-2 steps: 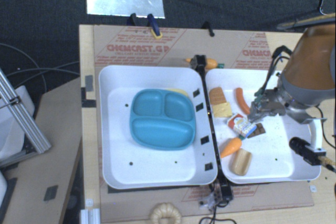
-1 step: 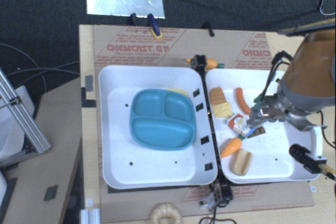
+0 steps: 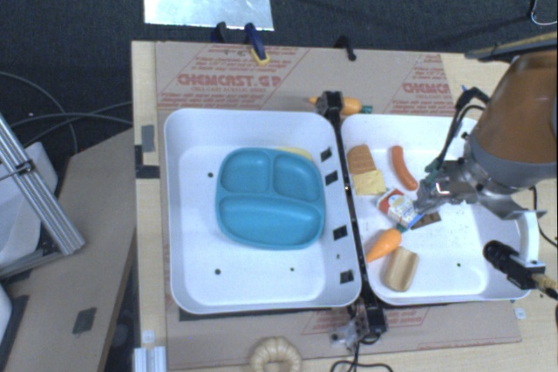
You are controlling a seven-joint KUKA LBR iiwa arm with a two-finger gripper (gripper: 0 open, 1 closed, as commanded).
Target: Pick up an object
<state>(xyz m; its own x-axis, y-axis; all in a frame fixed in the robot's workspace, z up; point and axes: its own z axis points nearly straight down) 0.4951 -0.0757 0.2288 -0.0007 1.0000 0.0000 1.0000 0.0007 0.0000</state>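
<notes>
Overhead, slanted look at a tabletop (image 3: 288, 70) covered by a printed cardboard sheet, two shallow white bins side by side on it.

Left bin (image 3: 187, 213): one blue divided plate (image 3: 268, 198), three compartments, lying flat near the middle. A pale yellow piece (image 3: 298, 152) peeks out from behind its far edge, touching or partly under the plate; cannot tell which.

Right bin (image 3: 453, 279): several small food items. A tan bread slice (image 3: 359, 158) near the divider, with a pale yellow wedge (image 3: 370, 181) just beside it on the near side. An orange-red sausage (image 3: 404, 167) lies apart to the right of these, angled. A small red-and-white carton (image 3: 397, 206) sits mid-bin. An orange carrot (image 3: 384, 245) lies nearer the front, and a tan roll (image 3: 399, 269) is just beside it at the front.

Arm enters from the right, orange band and grey wrist above the right bin. Gripper (image 3: 429, 206) is low, right next to the carton, with a dark flat piece (image 3: 425, 221) just under it. Cannot tell how the gripper is set, nor whether anything is in it; blurred and partly hidden by the wrist.

Outside the bins: an orange item (image 3: 350, 106) at the far end of the divider, a blue-and-yellow clamp (image 3: 255, 43) on the tabletop's far edge.
</notes>
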